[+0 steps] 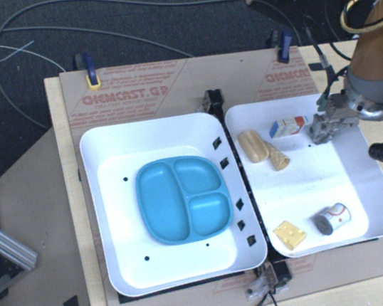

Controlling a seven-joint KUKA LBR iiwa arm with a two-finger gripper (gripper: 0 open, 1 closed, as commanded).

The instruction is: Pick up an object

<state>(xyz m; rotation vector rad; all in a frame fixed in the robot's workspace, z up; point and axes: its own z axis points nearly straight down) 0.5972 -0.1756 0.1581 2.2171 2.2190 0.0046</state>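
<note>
My gripper (pixel 320 130) hangs over the upper right part of the right bin (pixel 352 166), on the grey arm with the orange band. Just left of it lies a small white carton with red and blue print (pixel 286 127). A tan bread roll (pixel 254 146) lies at the bin's upper left with a cone-shaped piece (pixel 279 159) against it. A yellow cheese wedge (pixel 289 235) and a small grey-and-white can (pixel 332 218) lie near the front edge. I see nothing between the fingers.
The left bin (pixel 112 197) holds a blue divided plate (pixel 183 198). Black clips run along the seam between the bins (pixel 233 178). Blue clamps (pixel 91 71) hold the board at the back. Cables trail across the dark floor behind.
</note>
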